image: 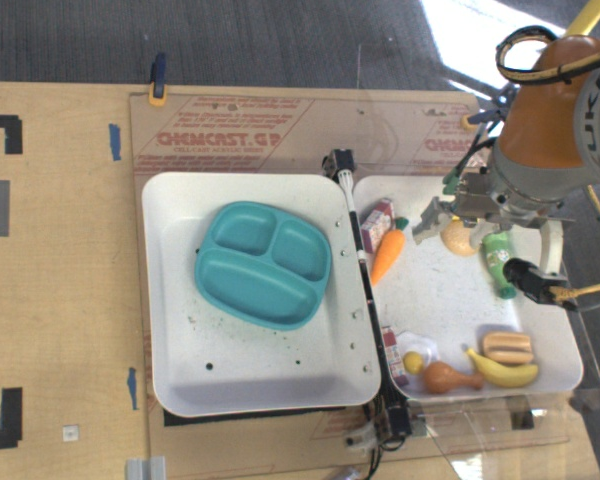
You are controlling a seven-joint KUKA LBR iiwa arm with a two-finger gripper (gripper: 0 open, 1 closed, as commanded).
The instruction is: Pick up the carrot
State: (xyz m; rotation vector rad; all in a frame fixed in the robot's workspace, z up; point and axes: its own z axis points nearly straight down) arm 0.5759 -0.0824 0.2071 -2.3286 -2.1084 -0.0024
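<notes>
Camera view. The carrot [387,255] lies in the right bin [435,298], close against that bin's left wall and toward its far-left corner, just beside a small dark red packet [377,218]. Its long axis runs at a slant: leafy green top toward the far edge, orange tip pointing to the near-left. Nothing rests on it.

The gripper [458,211] hangs over the far middle of the same bin, above a pale round item [461,238]. Whether it is open or closed cannot be told from this angle. Nothing is seen held.

Governing relation: the carrot lies to the left of the gripper and slightly nearer the bin's front edge, near but apart. In my judgement the approach requires a short leftward travel, then a closing line set across the carrot's slanted axis; the adjacent wall and packet leave little room.

The left bin [180,358] carries a teal divided plate [264,263].
</notes>
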